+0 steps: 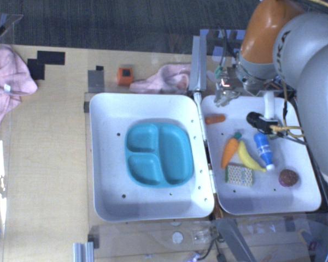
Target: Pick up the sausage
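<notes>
The sausage (215, 119) is a short orange-brown piece lying near the back left corner of the right bin (295, 203). My gripper (225, 96) hangs over that bin's back edge, a little behind and to the right of the sausage, apart from it. Nothing shows between the sausage and the gripper.
In the right bin lie a carrot (229, 150), a banana (250, 158), a blue tube (264, 149), a speckled sponge (239, 175) and a brown round piece (288, 177). The left bin (106, 201) holds a blue divided plate (158, 153). Pink cloths (165, 79) and an orange block (125, 75) lie behind.
</notes>
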{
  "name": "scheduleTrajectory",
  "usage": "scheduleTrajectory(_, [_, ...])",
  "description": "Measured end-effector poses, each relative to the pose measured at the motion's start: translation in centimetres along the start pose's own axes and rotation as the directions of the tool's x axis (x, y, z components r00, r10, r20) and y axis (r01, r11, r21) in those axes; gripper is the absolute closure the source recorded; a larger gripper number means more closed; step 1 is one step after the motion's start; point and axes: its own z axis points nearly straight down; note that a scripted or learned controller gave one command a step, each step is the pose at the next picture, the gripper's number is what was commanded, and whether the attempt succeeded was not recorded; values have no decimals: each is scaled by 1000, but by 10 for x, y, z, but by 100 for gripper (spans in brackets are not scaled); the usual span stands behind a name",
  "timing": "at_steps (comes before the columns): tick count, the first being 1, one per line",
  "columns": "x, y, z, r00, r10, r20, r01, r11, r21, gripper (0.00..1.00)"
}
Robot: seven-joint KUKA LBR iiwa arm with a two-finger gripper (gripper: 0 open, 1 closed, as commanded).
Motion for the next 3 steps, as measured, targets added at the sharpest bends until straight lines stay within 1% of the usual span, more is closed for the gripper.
scheduleTrajectory(1, [0,0,0,1000,0,0,0,1000,1,0])
scheduleTrajectory(2, [-55,-25,26,961,276,2,-276,961,4,0])
scheduleTrajectory(3, [-92,-33,99,937,349,2,-349,937,2,0])
